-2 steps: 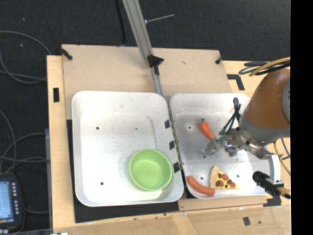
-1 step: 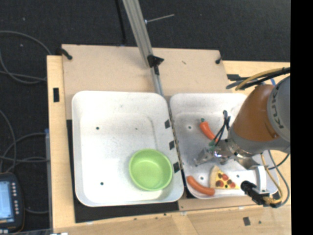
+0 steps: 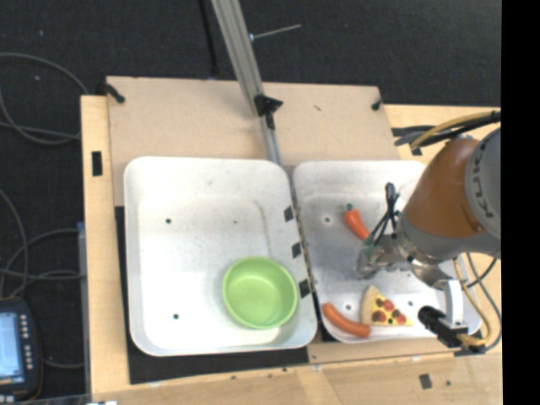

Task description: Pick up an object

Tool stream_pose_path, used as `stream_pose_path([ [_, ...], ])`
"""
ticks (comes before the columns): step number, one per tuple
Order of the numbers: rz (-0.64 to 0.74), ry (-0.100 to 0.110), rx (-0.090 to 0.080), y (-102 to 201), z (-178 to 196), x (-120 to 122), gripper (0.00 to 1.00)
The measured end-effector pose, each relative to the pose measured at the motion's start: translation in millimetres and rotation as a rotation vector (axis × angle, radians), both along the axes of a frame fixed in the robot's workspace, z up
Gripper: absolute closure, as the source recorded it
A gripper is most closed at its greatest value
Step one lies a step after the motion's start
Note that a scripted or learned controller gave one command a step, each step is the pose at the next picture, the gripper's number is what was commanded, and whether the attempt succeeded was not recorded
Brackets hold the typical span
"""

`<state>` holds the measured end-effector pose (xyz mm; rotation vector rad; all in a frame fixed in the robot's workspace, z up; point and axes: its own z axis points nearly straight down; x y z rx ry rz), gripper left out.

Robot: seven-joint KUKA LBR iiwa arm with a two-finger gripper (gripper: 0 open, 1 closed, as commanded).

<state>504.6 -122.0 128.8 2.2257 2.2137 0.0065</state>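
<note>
Likely miss: claw (image 3: 369, 264) low among scattered toys, grip state unreadable.
It could close between carrot (image 3: 355, 222) and pizza slice (image 3: 382, 308), catching neither.

The arm (image 3: 451, 197) enters from three o'clock, its grey body cut by the frame edge and its broad orange band (image 3: 440, 194) filling much of the upper right of the reach. It slants down toward seven o'clock, narrowing into a grey wrist (image 3: 422, 247). The gripper (image 3: 371, 261) sits at the wrist's nine o'clock side, low and pointed downward, a small metallic cluster too blurred to read in detail. Dark cables (image 3: 390, 209) run from twelve o'clock down along the wrist to the gripper.
</note>
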Motion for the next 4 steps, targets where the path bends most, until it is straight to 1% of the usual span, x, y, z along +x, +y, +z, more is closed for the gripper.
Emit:
stream_pose_path([
  [1, 0.001, -0.003, -0.003, -12, 54, 0, 1.00],
  [2, 0.009, -0.003, -0.003, -13, 104, 2, 1.00],
  [3, 0.013, 0.003, 0.000, 40, 97, 5, 1.00],
  [4, 0.013, 0.006, 0.001, 95, 89, 12, 1.00],
])
